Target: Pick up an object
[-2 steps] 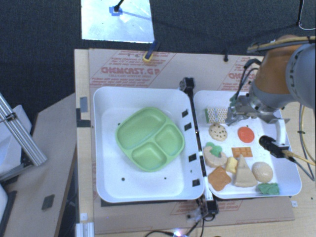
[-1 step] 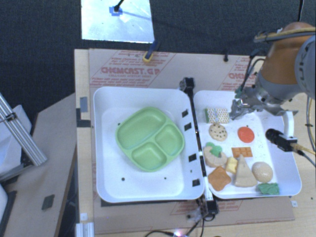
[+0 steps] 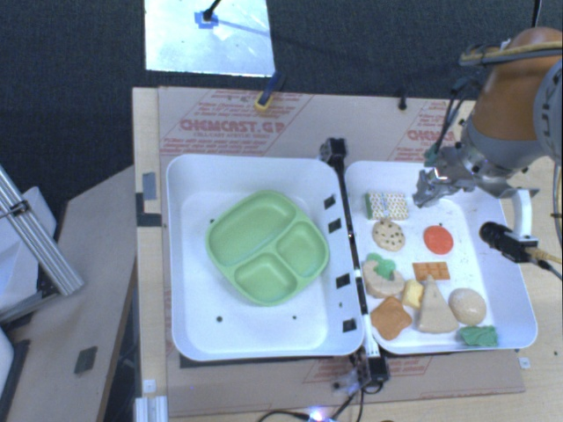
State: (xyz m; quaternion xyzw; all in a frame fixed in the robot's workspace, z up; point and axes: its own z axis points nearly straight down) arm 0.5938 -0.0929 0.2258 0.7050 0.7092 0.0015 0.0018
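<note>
My gripper hangs over the back of the right bin, just right of a dotted white wafer. Nothing shows between its fingers. Below it lie a chocolate-chip cookie and a red disc. Toward the front are an orange cracker, a green-and-tan piece, a yellow cube, an orange toast piece, a beige wedge, a tan egg and a green leaf.
The left bin holds a green divided plate. A black-clipped divider separates the two bins. A shiny metal sheet lies behind the bench.
</note>
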